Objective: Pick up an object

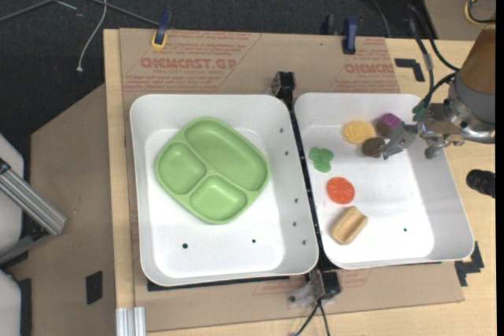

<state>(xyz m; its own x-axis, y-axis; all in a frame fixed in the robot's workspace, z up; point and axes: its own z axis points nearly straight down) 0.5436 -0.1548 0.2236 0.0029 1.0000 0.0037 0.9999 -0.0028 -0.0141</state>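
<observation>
My tool [396,144] is hovering in the right bin [441,244] near its far rim, beside a brown toy [372,146]; I cannot tell its opening. Open floor is lying toward the near rim.

Two bins sit side by side on the counter [79,169]: the left bin [150,248] holds a divided plate [211,169] near its middle. In the right bin [425,236], a leaf piece [320,159] lies nearest the shared wall, a round slice [340,190] just in front of it and a bread roll [348,225] in front of that. Toward the back sit a waffle [358,131], a dark piece [372,145] touching it, and a plum [388,123] to their right, with the tool [409,139] just beside them.
</observation>
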